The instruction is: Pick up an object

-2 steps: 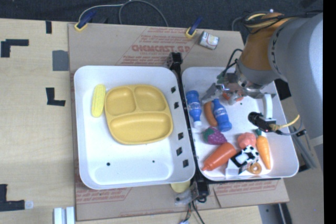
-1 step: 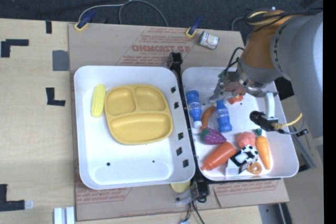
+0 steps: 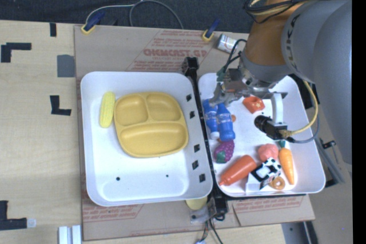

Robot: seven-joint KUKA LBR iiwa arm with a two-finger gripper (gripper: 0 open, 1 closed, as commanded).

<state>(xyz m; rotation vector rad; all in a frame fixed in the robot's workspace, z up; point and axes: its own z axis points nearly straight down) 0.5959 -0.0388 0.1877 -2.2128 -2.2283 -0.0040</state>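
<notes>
Light wooden desk (image 3: 34, 140) with black tape marks, brown cardboard sheet (image 3: 154, 54) lying flat on it, two shallow white bins touching side by side on the cardboard, left bin (image 3: 94, 123), right bin (image 3: 306, 177)

arm (image 3: 320, 48) cut off at right edge.

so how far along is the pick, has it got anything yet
Nothing looks picked yet. The gripper is low in the right bin, at the blue bottle by the divider, so an approach or grasp try seems under way. No object is seen lifted. The carrots and the corn in the left bin lie untouched. Grasping and lifting remain.
</notes>
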